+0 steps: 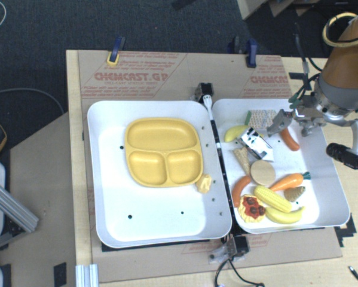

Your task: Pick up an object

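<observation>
Bananas (278, 203) and a pizza slice (251, 208) sit at the near edge of the right bin (334, 184), well below the fingers. Gripper (293, 123) hangs over the far side of that bin, fingers spread wide, nothing between them. Red sausage (290, 139) lies just under and beside the fingertips, likely the pick target. Looks like the approach step: next move needs a straight descent to straddle the sausage, then a close. Risk: it's angled, so the fingers may nudge it away.

Right bin also holds a carrot (286, 181), a round cracker (263, 173), a second sausage (240, 189), a black-and-white piece (255, 143) and a small yellow item (234, 134), all to the fingers' left or nearer.

Left bin (107, 214) holds a yellow divided tray (164, 150), with a small yellow piece (204, 184) touching its corner.
</observation>
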Controlling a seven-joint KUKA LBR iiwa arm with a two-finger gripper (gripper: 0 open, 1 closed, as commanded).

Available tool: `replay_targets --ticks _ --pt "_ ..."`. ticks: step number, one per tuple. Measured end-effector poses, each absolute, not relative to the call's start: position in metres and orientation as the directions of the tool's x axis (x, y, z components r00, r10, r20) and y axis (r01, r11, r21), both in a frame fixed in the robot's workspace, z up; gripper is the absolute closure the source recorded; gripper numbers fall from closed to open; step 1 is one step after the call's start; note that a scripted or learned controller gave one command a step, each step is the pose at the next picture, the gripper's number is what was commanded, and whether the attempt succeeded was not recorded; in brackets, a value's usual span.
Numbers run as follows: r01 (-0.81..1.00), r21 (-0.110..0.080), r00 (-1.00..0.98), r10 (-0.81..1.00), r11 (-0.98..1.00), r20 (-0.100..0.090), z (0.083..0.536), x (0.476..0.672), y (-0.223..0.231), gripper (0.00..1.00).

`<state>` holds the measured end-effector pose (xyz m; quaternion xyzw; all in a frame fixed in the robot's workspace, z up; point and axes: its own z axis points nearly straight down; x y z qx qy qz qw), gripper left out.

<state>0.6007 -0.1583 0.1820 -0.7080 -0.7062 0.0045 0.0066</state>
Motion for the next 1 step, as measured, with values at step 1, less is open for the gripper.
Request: replay_targets --ticks 1 --pt "1.000 -0.001 0.000 1.000 0.000 0.000 0.1902 0.6041 -0.1582 0.00"
